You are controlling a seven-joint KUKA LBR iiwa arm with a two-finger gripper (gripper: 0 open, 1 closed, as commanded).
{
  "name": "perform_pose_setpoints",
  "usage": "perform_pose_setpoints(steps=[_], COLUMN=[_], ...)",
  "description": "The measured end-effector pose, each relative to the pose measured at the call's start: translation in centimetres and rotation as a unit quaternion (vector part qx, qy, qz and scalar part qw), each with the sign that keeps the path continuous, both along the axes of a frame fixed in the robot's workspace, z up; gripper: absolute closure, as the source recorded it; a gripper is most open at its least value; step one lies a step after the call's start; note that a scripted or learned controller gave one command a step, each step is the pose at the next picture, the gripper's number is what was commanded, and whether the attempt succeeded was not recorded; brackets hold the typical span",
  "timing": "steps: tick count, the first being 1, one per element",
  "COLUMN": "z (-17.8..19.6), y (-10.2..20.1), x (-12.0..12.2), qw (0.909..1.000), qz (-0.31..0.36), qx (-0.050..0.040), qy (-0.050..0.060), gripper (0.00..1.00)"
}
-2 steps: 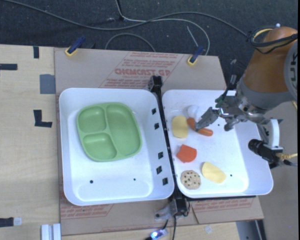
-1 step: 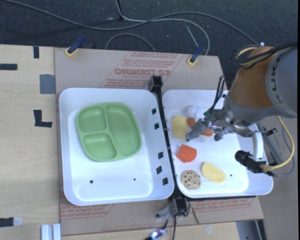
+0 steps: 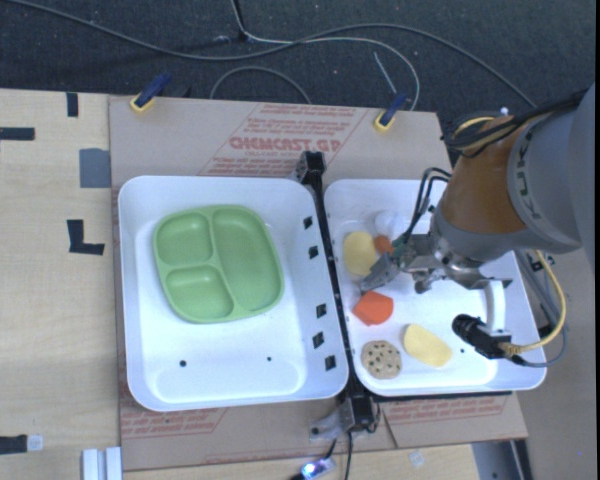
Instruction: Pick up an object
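The desk [image 3: 40, 298] carries a cardboard sheet [image 3: 280, 138] with two white bins side by side on it. Two yellow-and-blue clamps [image 3: 150, 91] sit at the far edge of the sheet. Black cables [image 3: 280, 40] lie on the dark floor beyond.

The left bin [image 3: 140, 368] holds a green divided plate [image 3: 218, 262], lying flat in its far half.

The right bin [image 3: 520, 368] holds four small objects along its left side:
- a yellow piece [image 3: 358, 252], near the divider, farthest from the camera;
- an orange piece [image 3: 374, 308], just in front of it;
- a cookie [image 3: 381, 359], near the front left corner;
- a second yellow piece [image 3: 427, 345], just right of the cookie.

The arm [image 3: 520, 188] reaches in from the right, over the far right part of the right bin. The hand [image 3: 390, 265] is low over the bin, between the far yellow piece and the orange piece and close to both. A small orange-red spot [image 3: 382, 243] shows just beside the fingertips. Whether the fingers are spread or pressed together cannot be told, and no object is seen between them.

The cookie and the near yellow piece lie apart from the hand. A black fitting with a yellow cable [image 3: 480, 334] hangs from the wrist above the bin's right front area.
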State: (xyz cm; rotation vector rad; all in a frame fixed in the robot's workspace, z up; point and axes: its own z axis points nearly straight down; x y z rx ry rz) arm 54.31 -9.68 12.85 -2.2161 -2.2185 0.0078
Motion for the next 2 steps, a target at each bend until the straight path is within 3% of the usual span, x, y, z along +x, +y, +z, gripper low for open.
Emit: perform_pose_setpoints(steps=[1, 2], z=[1.2, 5.9], y=[0.1, 0.2], x=[0.1, 1.0], qw=[1.0000, 1.0000], qz=[0.001, 0.000], qx=[0.0000, -0.0006], qy=[-0.002, -0.006], gripper=[1.00, 1.00])
